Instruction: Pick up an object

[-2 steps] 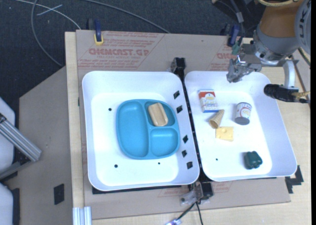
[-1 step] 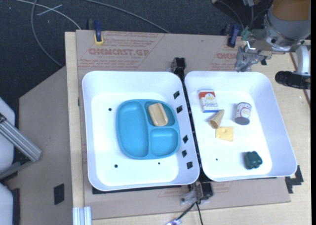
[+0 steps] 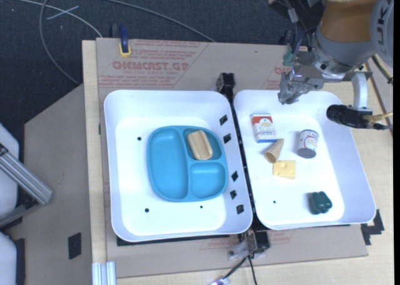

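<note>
Nearby, the red-and-white carton (image 3: 264, 128) lies flat below the hand (image 3: 289, 95), whose grip I cannot tell.

One fixed camera looks down at a slant from above the bench (image 3: 156, 59), far enough to take in both white bins (image 3: 119, 152), with the arm (image 3: 350, 21) entering from two o'clock.

Robotics lab test bench: two white bins (image 3: 119, 152) side by side on a brown board (image 3: 156, 65) held by a blue-and-yellow clamp (image 3: 124, 40); loose cables (image 3: 69, 2) on dark carpet (image 3: 37, 52) at far left; aluminium rail (image 3: 22, 174) at near left; robot arm (image 3: 344, 15) at far right
</note>
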Controlling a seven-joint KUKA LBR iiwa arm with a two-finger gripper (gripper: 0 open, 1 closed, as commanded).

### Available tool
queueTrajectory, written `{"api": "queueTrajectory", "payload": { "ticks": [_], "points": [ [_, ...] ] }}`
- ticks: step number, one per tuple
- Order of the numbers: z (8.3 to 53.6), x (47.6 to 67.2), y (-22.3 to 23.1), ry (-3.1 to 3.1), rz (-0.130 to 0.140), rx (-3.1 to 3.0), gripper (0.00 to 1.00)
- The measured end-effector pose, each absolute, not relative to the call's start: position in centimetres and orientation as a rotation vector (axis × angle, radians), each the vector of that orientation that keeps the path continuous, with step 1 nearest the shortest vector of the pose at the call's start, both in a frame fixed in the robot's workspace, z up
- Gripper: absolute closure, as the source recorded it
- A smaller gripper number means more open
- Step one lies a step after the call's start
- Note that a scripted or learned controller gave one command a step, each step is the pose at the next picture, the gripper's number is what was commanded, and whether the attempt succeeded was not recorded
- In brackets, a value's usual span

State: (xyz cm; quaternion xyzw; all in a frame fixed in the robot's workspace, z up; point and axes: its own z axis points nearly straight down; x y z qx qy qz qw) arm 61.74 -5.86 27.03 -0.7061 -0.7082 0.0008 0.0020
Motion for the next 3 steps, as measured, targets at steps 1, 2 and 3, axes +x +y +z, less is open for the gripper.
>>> {"api": "queueTrajectory", "payload": {
  "ticks": [1, 2, 3],
  "points": [
    [27.0, 60.0, -1.4, -2.223, 0.001, -2.214, 1.00],
    [26.4, 57.5, 4.1, -2.224, 0.002, -2.212, 1.00],
    [26.0, 55.2, 8.8, -2.223, 0.003, -2.214, 1.00]
  ]
}}
